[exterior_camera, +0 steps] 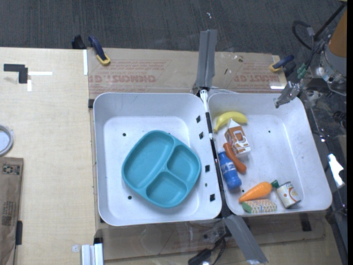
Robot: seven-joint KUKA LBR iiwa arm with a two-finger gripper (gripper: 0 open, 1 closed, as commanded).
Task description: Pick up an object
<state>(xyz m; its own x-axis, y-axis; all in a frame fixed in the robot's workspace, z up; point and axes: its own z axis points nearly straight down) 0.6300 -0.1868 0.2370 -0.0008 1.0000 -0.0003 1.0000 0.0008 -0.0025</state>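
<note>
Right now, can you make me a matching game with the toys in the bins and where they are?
Things:
1. blue three-part plastic tray
2. yellow toy banana
3. orange toy carrot with a green top
4. small white can with a red label

Places:
A. right bin, at its top, by the divider
B. right bin, bottom right corner
C. left bin, in the middle
D. right bin, near the bottom, just left of the can

Pairs: 1-C, 2-A, 3-D, 4-B

Light wooden bench (49,148) bearing two white bins

The left bin (105,148) and right bin (309,148) sit side by side at centre; a tape roll (4,141) lies at the left edge.
</note>
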